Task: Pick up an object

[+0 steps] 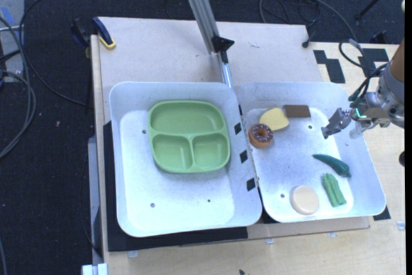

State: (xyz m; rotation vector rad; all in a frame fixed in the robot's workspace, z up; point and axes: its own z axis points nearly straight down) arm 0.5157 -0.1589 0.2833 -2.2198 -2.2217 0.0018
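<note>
Green divided plate (pixel 190 136) fills left bin (pixel 129 203); right bin (pixel 283 206) holds food toys (hand (pixel 338 122), fingers apart, above).

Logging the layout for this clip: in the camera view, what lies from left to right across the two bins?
Green divided plate → donut → yellow piece → brown block → round cream piece → green pieces → gripper.

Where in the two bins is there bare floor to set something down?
Left bin: bare floor below the green tray. Right bin: bare patch between donut and cookie. Crowded along its top and lower right, near the gripper.
</note>
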